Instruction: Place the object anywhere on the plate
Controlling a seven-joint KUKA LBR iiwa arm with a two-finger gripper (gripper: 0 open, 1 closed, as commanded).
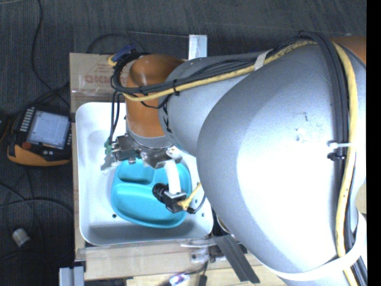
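Over the white bin [92, 177], the pincer [143, 158] hangs close above a turquoise plate [140, 210]. It points straight down and is seen from above. From where I stand I cannot tell whether it is wide, narrow, or holding anything, because the wrist covers its underside. A small greenish scrap [109, 152] shows at the pincer's edge, on the side away from the arm. It is too small and too hidden to name, so I cannot tell if it is the object to be placed.

The plate lies on the bin's floor, towards the near end, and its far rim is tucked beneath the pincer. I can see nothing lying on the visible part of its surface.

Above the pincer rises the orange band [146, 97] of the wrist, with dark cables looped around it. Behind that, the grey arm [268, 154] swells very large and covers most of the right half of the scene.

A sheet of brown cardboard [89, 76] lies under the far end of the bin. Beyond the table, on the dark carpet [36, 40], a handheld controller [41, 133] with a lit screen and an orange casing rests well apart from the bin. Thin cables trail near it.
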